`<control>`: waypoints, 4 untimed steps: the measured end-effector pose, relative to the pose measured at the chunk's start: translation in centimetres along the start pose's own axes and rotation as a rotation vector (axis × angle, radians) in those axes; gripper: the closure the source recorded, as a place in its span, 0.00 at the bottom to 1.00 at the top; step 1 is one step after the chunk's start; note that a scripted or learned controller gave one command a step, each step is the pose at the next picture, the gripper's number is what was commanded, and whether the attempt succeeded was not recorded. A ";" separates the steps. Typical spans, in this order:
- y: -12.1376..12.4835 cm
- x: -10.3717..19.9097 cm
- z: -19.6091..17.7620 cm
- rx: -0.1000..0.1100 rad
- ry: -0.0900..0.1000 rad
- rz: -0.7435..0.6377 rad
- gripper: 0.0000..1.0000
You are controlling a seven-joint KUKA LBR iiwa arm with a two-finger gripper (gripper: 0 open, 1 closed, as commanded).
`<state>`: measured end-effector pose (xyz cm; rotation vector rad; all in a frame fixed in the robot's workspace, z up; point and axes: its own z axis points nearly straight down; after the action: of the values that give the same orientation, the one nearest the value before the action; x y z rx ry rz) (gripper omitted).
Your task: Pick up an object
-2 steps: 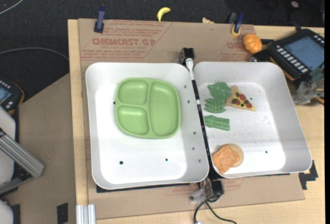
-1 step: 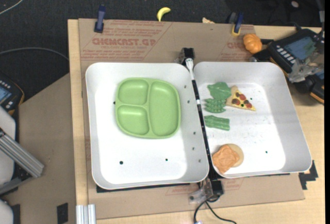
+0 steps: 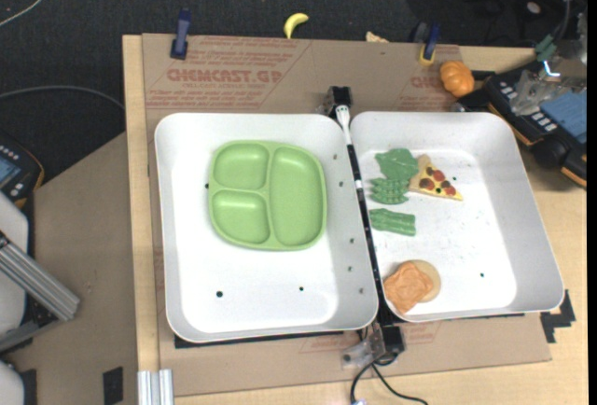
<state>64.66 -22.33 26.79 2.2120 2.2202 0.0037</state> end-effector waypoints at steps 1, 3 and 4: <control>1.9 1.5 -1.4 0.001 0.001 0.000 1.00; 1.2 8.3 -10.1 -0.002 0.002 -0.001 1.00; 0.8 12.0 -13.1 -0.001 0.003 -0.001 1.00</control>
<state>65.37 -10.27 39.85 2.2114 2.2221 0.0085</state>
